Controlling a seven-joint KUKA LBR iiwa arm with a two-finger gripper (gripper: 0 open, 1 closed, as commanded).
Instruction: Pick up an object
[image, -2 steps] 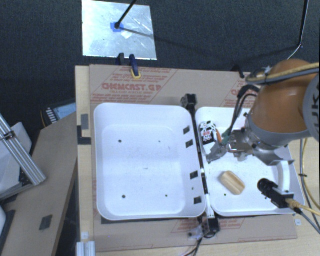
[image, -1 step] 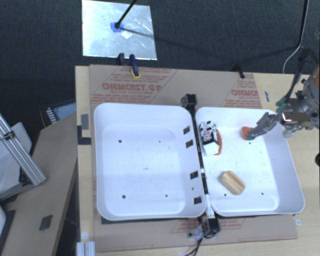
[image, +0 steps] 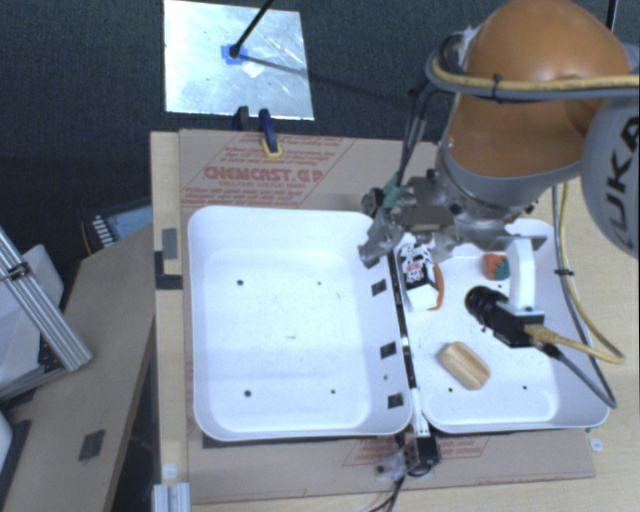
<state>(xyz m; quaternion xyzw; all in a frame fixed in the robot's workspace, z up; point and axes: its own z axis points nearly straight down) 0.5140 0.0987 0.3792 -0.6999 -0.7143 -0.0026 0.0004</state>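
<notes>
Tabletop (image: 165, 215): pale wood, carrying a brown cardboard sheet (image: 262, 170) with red lettering, on which both bins sit.
Arm (image: 530, 90): grey with a big orange dome, reaching in from the right and hanging over the far part of the right bin (a yellow cable wraps the dome).
Left bin (image: 290, 330): white and shallow, its floor marked with a few small dark dots.
Right bin (image: 505, 400): white and shallow, touching the left bin along the middle divider; all three loose things lie in it.
Shiny sheet (image: 238, 60): silvery, lying beyond the cardboard at the far side, with a bit of blue on it.
Gripper (image: 385, 243): metal, low over the far end of the divider between the bins; whether it is spread or pressed together cannot be told from this slant.
Tan block (image: 465, 365): rounded, lying tilted on the right bin's floor, nearer the front edge and well apart from the gripper.
White-black-orange piece (image: 421, 275): in the right bin against the divider, just beside the gripper (contact cannot be made out).
Orange-green piece (image: 495, 266): small, further right in the same bin.
Blue clip (image: 268, 130): at the cardboard's far edge.
</notes>
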